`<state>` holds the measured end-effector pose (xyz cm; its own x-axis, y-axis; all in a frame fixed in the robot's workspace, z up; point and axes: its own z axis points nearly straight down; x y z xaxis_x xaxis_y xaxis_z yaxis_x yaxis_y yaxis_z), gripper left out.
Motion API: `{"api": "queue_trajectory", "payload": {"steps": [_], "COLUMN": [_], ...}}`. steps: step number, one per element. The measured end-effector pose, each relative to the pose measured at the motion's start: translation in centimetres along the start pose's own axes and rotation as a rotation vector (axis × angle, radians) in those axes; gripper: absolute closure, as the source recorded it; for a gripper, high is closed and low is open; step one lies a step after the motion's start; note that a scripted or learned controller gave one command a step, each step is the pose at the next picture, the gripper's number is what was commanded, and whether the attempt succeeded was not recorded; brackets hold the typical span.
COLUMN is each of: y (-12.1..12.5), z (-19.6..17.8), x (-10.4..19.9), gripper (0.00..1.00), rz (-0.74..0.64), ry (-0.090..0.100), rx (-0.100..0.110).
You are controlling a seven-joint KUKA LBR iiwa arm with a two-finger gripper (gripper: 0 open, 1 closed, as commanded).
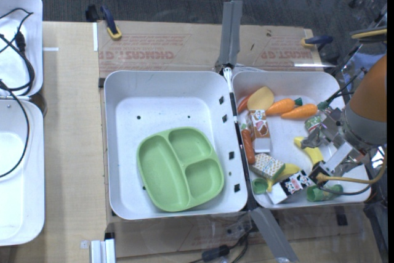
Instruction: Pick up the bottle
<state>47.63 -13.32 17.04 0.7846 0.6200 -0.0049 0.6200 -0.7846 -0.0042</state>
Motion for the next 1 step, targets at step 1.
{"api": "queue_trajectory", "payload": {"steps": [1], "y": [8.59], "z": [0.52], "x": [-1.07], "gripper": [0.00], "rz": [0.011], "ry": [0.001], "rx": [-0.001]}}
